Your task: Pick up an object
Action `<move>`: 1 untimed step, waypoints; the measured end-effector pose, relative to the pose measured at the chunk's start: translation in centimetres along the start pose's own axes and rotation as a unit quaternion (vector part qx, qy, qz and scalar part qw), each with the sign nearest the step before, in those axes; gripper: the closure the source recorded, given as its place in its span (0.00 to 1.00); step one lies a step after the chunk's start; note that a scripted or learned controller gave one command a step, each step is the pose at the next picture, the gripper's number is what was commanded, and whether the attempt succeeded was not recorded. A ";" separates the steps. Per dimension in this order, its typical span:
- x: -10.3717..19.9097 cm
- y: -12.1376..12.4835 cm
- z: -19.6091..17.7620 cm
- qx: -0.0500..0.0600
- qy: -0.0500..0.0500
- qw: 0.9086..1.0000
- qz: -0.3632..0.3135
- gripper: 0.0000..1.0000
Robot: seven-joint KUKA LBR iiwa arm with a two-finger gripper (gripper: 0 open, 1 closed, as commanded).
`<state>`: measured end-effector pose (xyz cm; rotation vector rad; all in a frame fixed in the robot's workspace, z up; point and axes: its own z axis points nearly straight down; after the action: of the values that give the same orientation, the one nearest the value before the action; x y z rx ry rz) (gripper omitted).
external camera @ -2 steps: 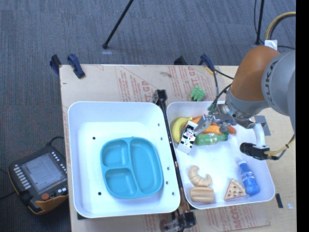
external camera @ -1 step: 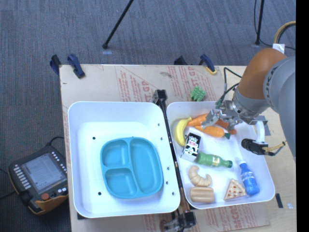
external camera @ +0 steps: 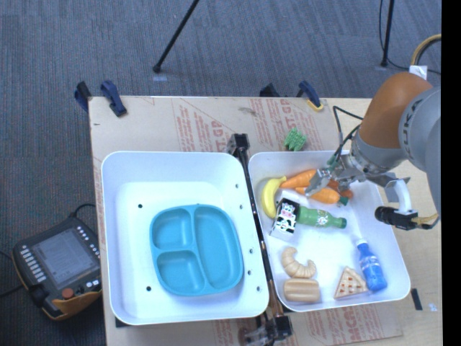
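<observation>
My gripper (external camera: pixel 325 181) is low in the right bin (external camera: pixel 389 240), at its far side, directly over two orange carrots: one (external camera: pixel 299 179) points left toward a yellow banana (external camera: pixel 269 195), the other (external camera: pixel 328 196) lies just under the gripper. Whether it touches either carrot is hidden by the wrist. Nearby lie a cow-print milk carton (external camera: pixel 286 218) and a green bottle (external camera: pixel 323 219). Toward the front are a blue bottle (external camera: pixel 369 265), a croissant (external camera: pixel 297 263), a bread roll (external camera: pixel 301 290) and a pizza slice (external camera: pixel 349 285).
The left bin (external camera: pixel 130 193) holds a blue divided plate (external camera: pixel 196 249). A small green toy (external camera: pixel 294 140) sits on the bench behind the right bin. Clamps line the bench's far edge. A teach pendant (external camera: pixel 54 265) lies on the floor at left.
</observation>
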<state>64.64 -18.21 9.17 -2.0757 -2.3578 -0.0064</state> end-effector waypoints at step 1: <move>-0.1 0.0 -0.9 0.000 -0.001 1.000 0.001 1.00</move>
<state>64.63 -18.29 10.10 -2.0787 -2.3569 -0.0046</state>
